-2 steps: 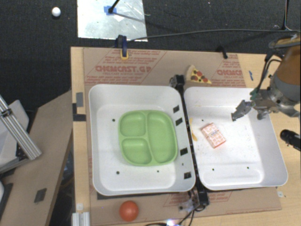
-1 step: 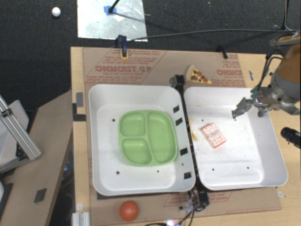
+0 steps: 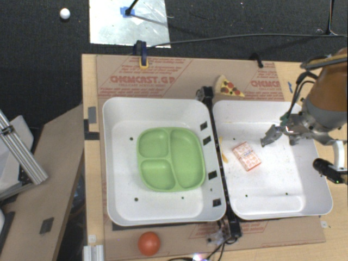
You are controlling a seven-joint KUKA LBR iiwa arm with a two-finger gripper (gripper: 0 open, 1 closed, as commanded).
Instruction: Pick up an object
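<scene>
At the right bin's [image 3: 304,203] far edge, the claw [image 3: 272,136] is hovering, its spread unreadable, with the pink packet [image 3: 247,156] lying just beside it toward the near-left.

The arm [image 3: 326,99] shows an orange band, grey wrist housing, and what looks like a dark cable.
</scene>
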